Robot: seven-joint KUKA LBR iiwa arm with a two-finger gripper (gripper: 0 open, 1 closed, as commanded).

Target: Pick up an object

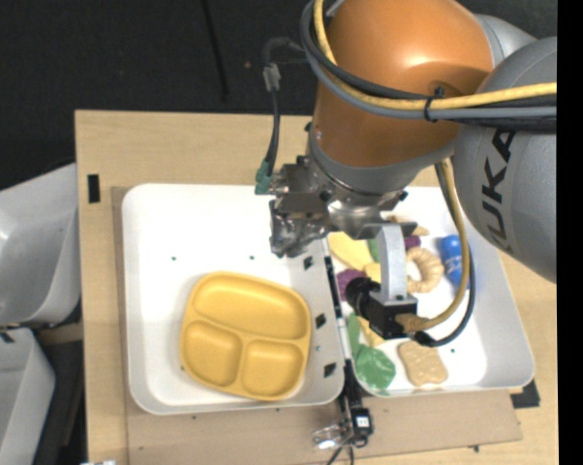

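One fixed camera above looks slantwise down, fairly close, on the bench (175, 148).

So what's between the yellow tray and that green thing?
Only the two bins' meeting rims, in the camera view; yellow tray in one bin, green thing in the other.

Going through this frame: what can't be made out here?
1. The gripper, camera view: seen from above, in shadow under the arm; whether it holds anything cannot be told.
2. The right bin: the arm covers its far half, hiding whatever lies there.
3. The purple object and the blue object: partly covered by the robot, so their shapes are unclear.
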